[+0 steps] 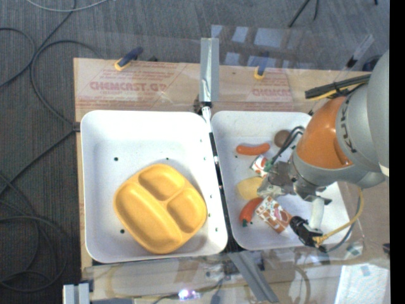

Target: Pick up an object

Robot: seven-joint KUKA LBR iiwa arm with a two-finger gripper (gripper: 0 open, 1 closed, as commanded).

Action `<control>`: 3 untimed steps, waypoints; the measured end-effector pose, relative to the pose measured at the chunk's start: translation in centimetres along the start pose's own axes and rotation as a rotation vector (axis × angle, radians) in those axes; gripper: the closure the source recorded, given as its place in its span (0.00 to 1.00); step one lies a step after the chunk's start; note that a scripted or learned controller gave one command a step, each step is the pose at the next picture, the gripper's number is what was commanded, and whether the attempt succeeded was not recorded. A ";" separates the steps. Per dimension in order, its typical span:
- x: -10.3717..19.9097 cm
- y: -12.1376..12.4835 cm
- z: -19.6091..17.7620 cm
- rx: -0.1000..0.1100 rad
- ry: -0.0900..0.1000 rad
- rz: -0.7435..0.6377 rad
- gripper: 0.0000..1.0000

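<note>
the gripper (276, 183), its state impossible to tell from here, hangs in the right bin (329, 230) over a small printed carton (273, 214), likely light and crushable, best pinched across its flat sides.

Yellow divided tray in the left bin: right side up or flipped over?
Right side up. The yellow tray shows its three recessed compartments facing the camera, lying in the left bin.

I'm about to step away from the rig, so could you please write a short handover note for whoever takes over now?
Gripper: low in the right bin, over the toy food; grip state unclear.
Things: sausage, yellow piece, red pepper and printed carton lie in the right bin. Yellow divided plate sits in the left bin.
Done: nothing visibly lifted.
Left: grasp one item and raise it.
</note>
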State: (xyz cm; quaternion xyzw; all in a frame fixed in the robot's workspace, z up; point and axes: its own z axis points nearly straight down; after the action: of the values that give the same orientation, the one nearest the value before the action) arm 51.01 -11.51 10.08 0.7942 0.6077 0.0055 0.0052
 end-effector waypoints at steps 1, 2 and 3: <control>9.6 0.1 -11.5 0.018 -0.003 -0.153 1.00; 11.2 9.3 -8.1 0.018 -0.005 -0.346 1.00; 6.1 2.0 -8.3 0.015 0.006 -1.010 1.00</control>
State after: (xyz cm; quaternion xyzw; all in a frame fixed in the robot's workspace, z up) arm 54.38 -6.13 18.37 0.4009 0.9161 -0.0001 -0.0002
